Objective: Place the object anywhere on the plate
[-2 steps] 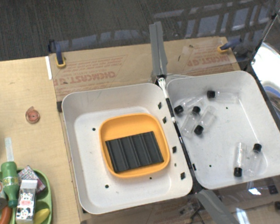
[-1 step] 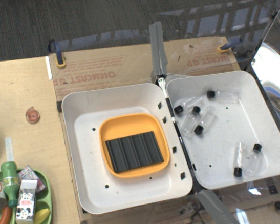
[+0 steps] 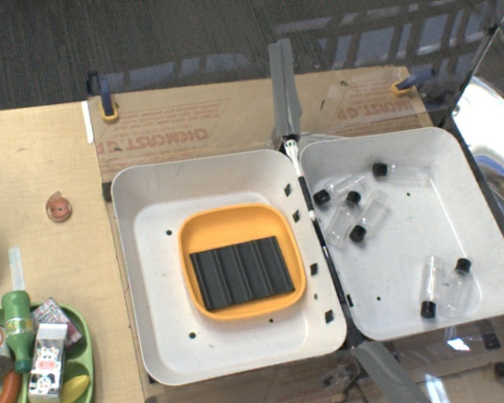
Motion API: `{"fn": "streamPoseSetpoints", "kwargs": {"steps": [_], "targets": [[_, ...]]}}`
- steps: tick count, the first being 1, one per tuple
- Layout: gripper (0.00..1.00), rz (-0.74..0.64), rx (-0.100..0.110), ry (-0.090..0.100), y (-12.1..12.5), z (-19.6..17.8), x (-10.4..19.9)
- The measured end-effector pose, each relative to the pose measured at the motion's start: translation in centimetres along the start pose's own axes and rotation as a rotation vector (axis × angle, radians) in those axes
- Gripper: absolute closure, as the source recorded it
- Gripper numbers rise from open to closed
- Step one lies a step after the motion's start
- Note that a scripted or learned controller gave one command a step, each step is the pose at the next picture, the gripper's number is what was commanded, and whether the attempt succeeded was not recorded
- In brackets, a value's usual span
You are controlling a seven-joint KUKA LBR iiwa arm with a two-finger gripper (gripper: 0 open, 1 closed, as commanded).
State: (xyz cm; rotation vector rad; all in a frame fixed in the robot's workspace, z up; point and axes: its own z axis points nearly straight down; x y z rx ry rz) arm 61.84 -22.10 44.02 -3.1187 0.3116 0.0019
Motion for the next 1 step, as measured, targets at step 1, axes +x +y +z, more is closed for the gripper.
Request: {"fn": "streamPoseSetpoints", "kwargs": {"steps": [1], "targets": [[0.0, 0.005, 0.001, -0.001, 0.94, 0.02, -4.34]]}}
